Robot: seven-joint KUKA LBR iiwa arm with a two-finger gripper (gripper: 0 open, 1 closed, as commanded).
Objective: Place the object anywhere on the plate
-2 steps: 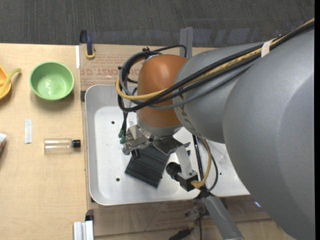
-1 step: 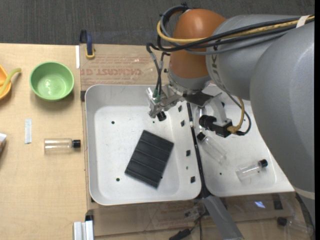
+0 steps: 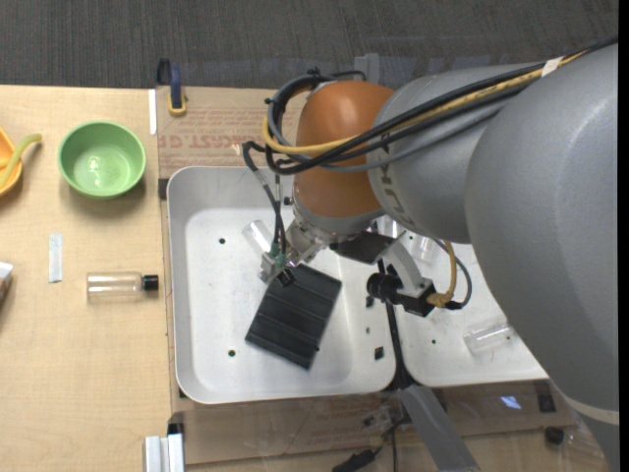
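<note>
Gripper [image 3: 285,264] low in left bin [image 3: 197,362], hidden under orange band [image 3: 339,150] — cannot tell its state. Black ribbed slab [image 3: 293,315] flat on bin floor, tilted, top corner touching gripper. Left of bin on bench — green bowl [image 3: 102,159], clear bottle [image 3: 120,283]

A green bowl [image 3: 102,159] and a clear bottle [image 3: 122,283] rest on the bench [image 3: 88,382].
</note>
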